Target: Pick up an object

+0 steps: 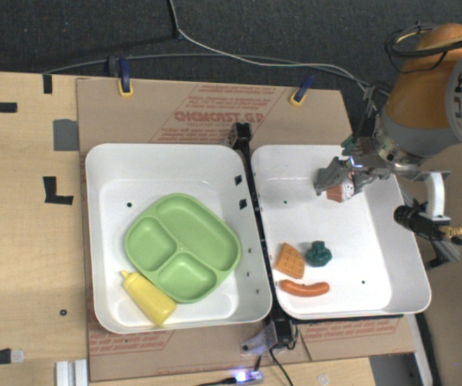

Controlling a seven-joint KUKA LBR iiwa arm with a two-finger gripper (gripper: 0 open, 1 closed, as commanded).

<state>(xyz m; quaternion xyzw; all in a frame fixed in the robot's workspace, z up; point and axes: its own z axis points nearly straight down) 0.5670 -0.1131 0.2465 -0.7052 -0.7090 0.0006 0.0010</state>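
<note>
Scene: 2 white bins side by side on the bench (22, 215).

Left bin (102, 167): 1 green plate (183, 248) with 3 compartments at centre; 1 yellow bottle (147, 297) at 7 o'clock, touching the plate's edge.

Right bin (392, 288): 1 waffle (290, 260), 1 green toy (319, 254) just beside it, and 1 sausage (303, 289) near the 6 o'clock wall.

Arm: the end effector (342, 182) sits over the right bin at about 12 o'clock. A small red-brown block (338, 192) shows directly at its tips. Whether the fingers are spread or closed cannot be told, so a grip on the block is not confirmed.

Progress: judged as mid-attempt. The approach to an object appears done. A confirmed grip and a clear lift remain. Whether the block rests on the bin floor or hangs above it cannot be told.

Orientation: the block is too small and too covered by the end effector to give a long axis. For reference, the sausage's long axis runs 9 to 3 o'clock, and the bottle's runs 10 to 4 o'clock, cap toward 10.
</note>
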